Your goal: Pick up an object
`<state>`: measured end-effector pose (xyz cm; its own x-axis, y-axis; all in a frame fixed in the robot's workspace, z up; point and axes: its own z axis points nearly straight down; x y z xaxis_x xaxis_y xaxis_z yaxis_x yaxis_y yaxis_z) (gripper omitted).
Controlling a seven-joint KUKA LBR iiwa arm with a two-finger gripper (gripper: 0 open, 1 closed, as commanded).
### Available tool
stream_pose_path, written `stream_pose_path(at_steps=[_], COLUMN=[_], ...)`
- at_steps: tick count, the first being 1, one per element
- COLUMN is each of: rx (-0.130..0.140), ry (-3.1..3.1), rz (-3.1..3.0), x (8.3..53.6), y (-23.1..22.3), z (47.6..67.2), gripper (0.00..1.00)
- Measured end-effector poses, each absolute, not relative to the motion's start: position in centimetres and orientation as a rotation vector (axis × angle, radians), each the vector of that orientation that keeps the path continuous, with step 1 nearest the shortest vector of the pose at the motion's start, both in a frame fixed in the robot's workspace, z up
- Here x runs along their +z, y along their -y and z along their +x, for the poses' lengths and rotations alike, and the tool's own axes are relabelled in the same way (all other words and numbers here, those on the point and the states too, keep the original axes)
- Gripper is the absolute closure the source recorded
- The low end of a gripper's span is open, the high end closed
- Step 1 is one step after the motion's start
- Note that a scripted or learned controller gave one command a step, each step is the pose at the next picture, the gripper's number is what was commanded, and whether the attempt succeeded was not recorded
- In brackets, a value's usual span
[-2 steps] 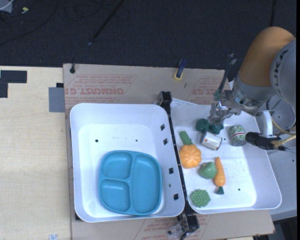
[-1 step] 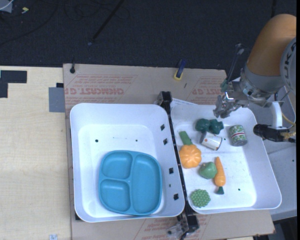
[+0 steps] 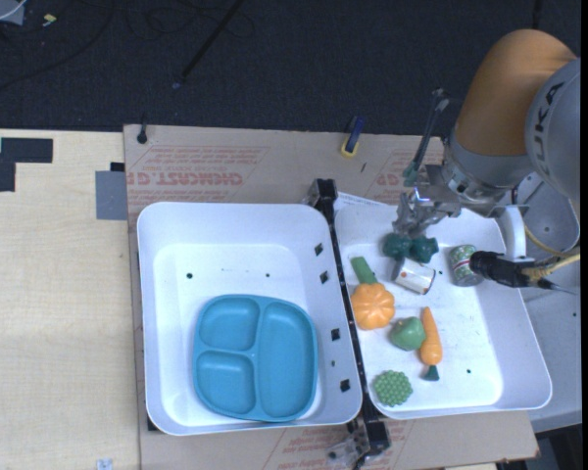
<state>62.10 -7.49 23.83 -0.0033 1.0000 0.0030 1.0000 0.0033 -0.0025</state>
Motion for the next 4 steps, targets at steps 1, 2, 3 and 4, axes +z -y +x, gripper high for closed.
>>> stream_pose_path(at_steps=[1,2,3,4], rx=[0.002,0.004,0.001,0.001], ry=[2.222,2.220,2.222,2.223], rz=[-2.215,-2.217,-2.219,-2.218], x=[23.0,23.3,23.7,23.6], y=[3.1,1.0,0.8,0.6], z=[61.8,60.1,61.1,61.3], gripper=[1.00,1.00,1.00,1.00])
